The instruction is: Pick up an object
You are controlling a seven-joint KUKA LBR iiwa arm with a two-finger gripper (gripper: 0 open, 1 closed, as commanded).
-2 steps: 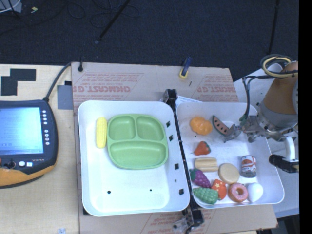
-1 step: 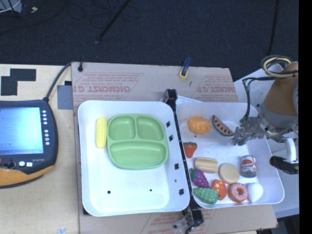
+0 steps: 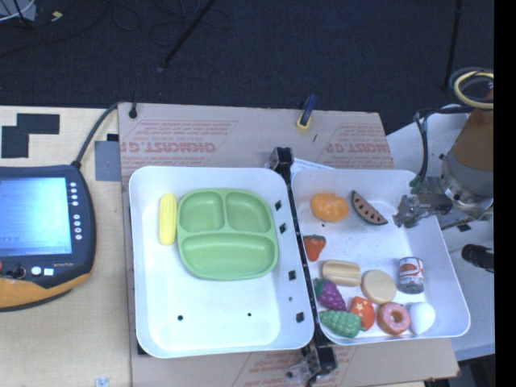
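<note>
The gripper (image 3: 408, 212) hangs over the right-hand shallow white plastic bin's (image 3: 456, 290) far edge, just beside the dark-rinded toy watermelon slice (image 3: 368, 209); how its jaws stand I cannot tell. The slice looks light, rigid and smooth, probably slippery; pinching across its flat faces seems safest. A glossy orange toy fruit (image 3: 329, 207) sits nearby.

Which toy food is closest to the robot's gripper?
The watermelon slice, lying just left of the gripper in the right bin. The orange sits farther left.
</note>
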